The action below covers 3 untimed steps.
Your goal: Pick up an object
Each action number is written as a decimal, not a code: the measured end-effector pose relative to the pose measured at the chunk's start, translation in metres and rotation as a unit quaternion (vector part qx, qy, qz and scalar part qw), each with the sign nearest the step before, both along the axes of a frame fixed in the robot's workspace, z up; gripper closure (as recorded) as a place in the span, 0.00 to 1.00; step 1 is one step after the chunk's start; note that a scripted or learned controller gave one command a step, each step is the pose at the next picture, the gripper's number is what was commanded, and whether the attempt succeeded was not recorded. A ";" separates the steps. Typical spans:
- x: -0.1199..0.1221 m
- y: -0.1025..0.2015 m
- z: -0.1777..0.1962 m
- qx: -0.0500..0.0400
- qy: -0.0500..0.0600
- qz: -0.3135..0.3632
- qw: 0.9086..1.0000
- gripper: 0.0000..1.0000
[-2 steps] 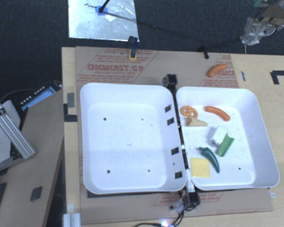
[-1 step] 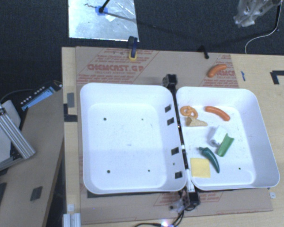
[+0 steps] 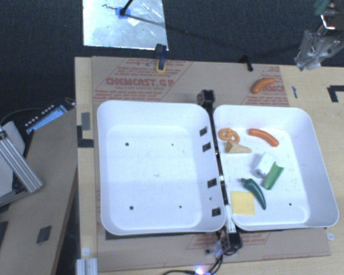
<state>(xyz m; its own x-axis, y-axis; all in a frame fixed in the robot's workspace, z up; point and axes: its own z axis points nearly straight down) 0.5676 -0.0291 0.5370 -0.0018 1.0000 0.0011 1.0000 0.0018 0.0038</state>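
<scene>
The right bin holds several small items: a pretzel, an orange sausage, a tan wedge, a white block, a light green piece, a dark green pepper and a yellow square. My gripper hangs high at the top right, beyond the far right corner of the right bin and well away from every item. Nothing shows beneath it or in it.
A second orange sausage lies on the cardboard behind the right bin. The left bin sits beside it, joined by a black hinge strip. A yellow-blue clamp stands at the back edge.
</scene>
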 end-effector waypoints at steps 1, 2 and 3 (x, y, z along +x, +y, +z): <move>0.063 -0.014 -0.003 -0.001 0.001 -0.001 1.000 1.00; -0.067 0.000 0.000 0.000 -0.001 0.002 1.000 1.00; 0.000 -0.051 -0.003 -0.002 0.000 -0.002 1.000 1.00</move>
<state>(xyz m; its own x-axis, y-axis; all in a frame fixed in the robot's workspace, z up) 0.5673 -0.0803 0.5342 0.0019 1.0000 -0.0022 1.0000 -0.0019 0.0033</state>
